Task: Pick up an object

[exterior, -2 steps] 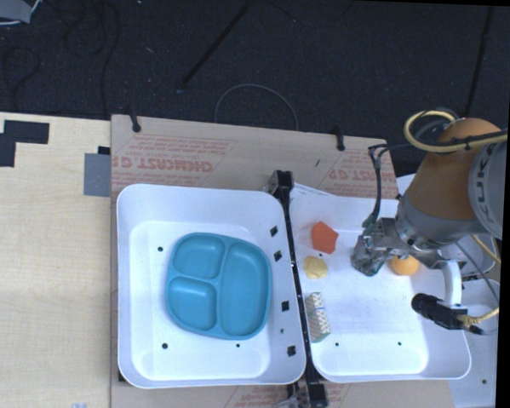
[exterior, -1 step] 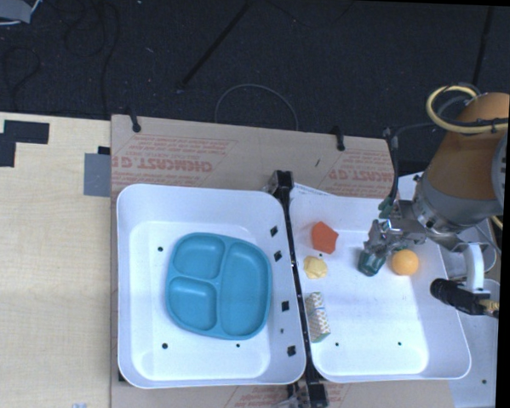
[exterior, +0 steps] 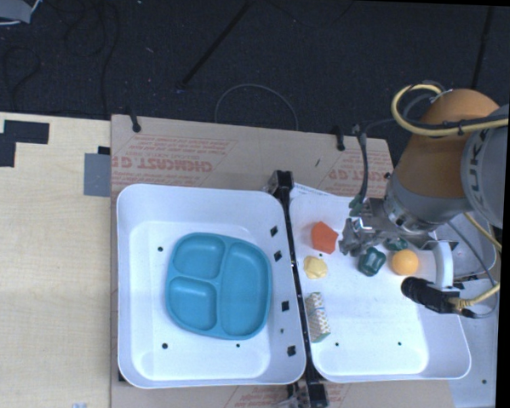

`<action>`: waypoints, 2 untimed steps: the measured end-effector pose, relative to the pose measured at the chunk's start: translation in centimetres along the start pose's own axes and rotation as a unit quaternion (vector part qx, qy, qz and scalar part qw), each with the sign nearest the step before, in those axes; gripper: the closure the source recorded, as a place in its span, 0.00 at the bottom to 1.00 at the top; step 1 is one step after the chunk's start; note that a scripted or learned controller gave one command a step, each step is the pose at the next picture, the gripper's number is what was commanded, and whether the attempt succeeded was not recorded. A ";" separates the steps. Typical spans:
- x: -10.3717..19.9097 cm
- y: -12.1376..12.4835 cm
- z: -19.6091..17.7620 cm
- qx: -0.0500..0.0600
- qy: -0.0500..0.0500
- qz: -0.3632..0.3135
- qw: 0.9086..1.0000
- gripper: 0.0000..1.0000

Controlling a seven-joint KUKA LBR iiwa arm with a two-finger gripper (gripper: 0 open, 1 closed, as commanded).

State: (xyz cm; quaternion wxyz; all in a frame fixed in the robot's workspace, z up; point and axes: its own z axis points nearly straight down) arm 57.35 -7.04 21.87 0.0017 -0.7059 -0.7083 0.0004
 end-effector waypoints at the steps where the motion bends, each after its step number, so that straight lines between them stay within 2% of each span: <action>1: 5.5 1.3 -1.0 -0.001 0.000 -0.001 1.000 1.00; 2: 9.7 2.5 -0.4 0.000 0.000 0.000 1.000 1.00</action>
